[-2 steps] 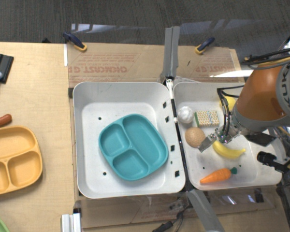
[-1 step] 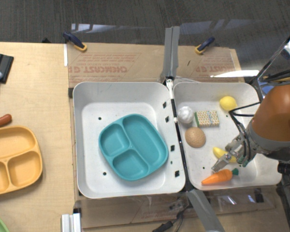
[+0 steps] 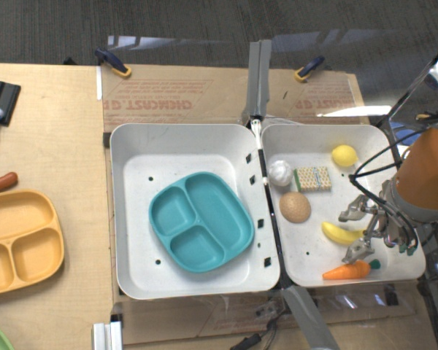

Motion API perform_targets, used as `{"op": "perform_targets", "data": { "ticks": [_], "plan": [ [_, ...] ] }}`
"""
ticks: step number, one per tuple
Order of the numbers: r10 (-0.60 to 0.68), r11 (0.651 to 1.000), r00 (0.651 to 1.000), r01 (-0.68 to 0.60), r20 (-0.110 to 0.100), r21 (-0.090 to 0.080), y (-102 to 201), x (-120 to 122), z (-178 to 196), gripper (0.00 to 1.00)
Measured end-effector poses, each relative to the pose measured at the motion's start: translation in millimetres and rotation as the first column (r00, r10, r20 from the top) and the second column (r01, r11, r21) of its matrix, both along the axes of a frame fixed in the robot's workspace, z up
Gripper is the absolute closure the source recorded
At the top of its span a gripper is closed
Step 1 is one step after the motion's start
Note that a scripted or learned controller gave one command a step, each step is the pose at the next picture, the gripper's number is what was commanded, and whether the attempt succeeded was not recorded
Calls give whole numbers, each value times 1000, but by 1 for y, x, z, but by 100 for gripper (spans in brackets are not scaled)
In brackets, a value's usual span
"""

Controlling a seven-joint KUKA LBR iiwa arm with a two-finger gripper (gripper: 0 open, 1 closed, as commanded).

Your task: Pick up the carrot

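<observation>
Fingers: apart, gripper [image 3: 358, 230] holds nothing
Carrot [image 3: 347, 271]: lying in the right bin [image 3: 306, 268], just below the lower finger [image 3: 358, 251]
Banana [image 3: 342, 232]: between the fingers, at their tips
Egg [image 3: 295, 208]: left of the fingers, apart

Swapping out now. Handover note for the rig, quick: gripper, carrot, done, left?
Gripper: over the right bin, jaws spread open, holding nothing, just above the carrot.
Carrot: lying flat near the right bin's front edge, below the banana.
Also in that bin: lemon, egg, sponge, a whitish ball. Left bin holds a teal tray.
Done: arm is positioned near the carrot.
Left: descend, close on carrot, lift.
</observation>
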State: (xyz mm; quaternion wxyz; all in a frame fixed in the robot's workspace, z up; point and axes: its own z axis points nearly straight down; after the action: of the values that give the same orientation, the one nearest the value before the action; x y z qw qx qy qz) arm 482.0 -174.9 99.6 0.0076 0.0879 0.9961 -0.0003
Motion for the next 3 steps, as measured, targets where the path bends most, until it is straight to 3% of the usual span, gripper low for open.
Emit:
{"op": "perform_targets", "data": {
  "ticks": [1,2,3],
  "plan": [
    [134,991,991,-134,-11,2,50,-3,88,0],
    [251,968,968,-251,-14,4,36,-4,-5,0],
    [248,969,969,-248,-11,5,36,-3,4,100]
  ]
}}
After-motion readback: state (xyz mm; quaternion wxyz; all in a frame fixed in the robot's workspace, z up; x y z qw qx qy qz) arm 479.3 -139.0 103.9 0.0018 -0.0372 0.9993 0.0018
